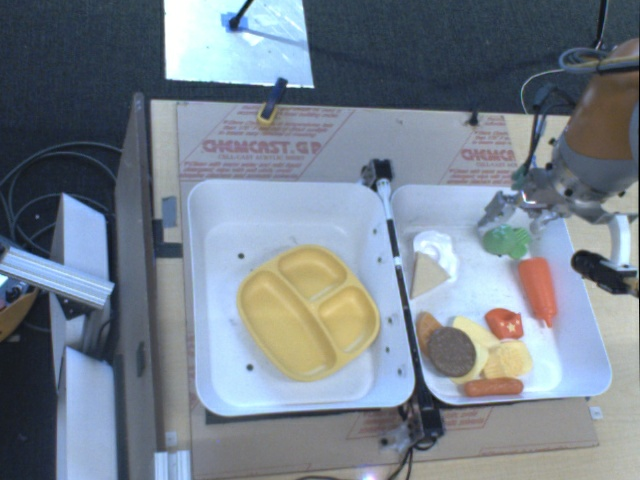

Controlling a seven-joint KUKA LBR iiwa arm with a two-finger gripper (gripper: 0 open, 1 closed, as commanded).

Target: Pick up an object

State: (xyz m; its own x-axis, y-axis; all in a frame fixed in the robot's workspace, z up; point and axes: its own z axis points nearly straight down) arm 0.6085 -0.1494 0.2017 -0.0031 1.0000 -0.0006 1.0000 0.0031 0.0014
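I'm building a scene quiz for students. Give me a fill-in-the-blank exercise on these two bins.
1. The yellow plastic divided tray lies in the ___ bin.
2. The gripper hovers above the ___ toy.
3. The orange toy carrot lies in the ___ bin.

Missing words: left; green; right

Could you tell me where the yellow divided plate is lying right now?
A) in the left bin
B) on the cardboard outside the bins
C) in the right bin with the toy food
A: the yellow plate lies flat on the floor of the left bin.
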